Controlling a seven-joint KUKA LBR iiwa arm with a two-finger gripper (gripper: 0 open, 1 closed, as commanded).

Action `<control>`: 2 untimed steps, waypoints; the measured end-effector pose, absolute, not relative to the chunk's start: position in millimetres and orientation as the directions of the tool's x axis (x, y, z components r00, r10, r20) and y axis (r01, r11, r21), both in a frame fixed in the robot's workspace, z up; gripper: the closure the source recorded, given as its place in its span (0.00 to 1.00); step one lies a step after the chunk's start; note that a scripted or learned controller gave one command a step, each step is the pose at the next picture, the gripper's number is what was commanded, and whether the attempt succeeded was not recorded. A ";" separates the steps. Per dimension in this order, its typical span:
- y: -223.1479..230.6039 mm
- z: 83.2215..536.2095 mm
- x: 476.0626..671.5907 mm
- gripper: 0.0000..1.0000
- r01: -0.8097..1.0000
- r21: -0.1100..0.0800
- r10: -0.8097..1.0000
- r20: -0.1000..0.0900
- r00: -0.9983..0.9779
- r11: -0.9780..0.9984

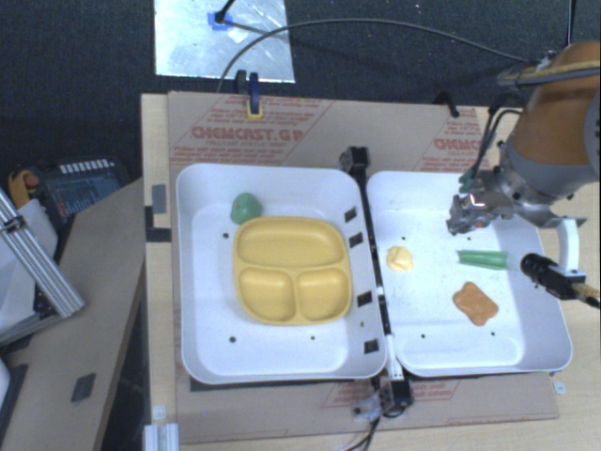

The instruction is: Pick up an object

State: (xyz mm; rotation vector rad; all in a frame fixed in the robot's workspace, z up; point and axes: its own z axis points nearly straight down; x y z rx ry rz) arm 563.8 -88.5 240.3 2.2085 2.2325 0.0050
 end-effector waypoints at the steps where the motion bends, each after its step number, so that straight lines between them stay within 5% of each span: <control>1: -40.6 233.3 570.3 1.00 1.000 0.002 1.000 0.000 -0.008 0.008; 2: 3.5 227.0 586.8 1.00 1.000 0.003 1.000 0.000 -0.008 0.008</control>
